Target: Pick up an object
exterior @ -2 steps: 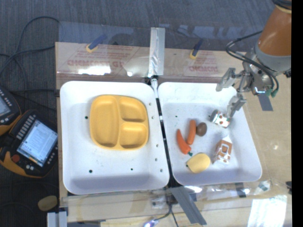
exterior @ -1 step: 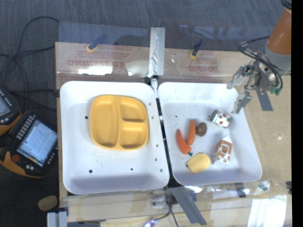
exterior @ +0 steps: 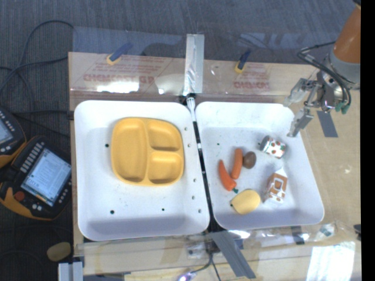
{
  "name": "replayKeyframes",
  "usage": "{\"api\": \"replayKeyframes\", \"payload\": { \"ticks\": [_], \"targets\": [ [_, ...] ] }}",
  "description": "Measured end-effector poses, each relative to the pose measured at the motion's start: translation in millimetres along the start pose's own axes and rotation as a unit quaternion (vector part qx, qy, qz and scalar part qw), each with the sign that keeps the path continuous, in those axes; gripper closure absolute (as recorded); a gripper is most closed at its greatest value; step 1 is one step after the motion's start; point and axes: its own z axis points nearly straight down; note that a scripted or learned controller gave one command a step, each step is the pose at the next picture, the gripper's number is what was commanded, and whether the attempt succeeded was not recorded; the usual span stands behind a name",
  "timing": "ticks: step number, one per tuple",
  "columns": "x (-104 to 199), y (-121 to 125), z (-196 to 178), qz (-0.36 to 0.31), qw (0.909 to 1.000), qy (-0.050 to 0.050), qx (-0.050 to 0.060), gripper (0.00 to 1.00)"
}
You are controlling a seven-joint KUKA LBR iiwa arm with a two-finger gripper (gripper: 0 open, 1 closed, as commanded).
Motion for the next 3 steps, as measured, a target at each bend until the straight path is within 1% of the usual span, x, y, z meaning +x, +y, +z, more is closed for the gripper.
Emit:
{"api": "replayKeyframes", "payload": {
  "ticks": [1,2,3],
  "targets": [
    [4.8,-1.1,46.8,0.129,0.9916,0.001,0.001,0.0],
    [-2.9,0.2,149.8,0.219,0.9757,0.0,0.001,0.0],
    [18.1,37.2,155.5,0.352,0.9359,-0.004,0.0,0.0]
  ]
}}
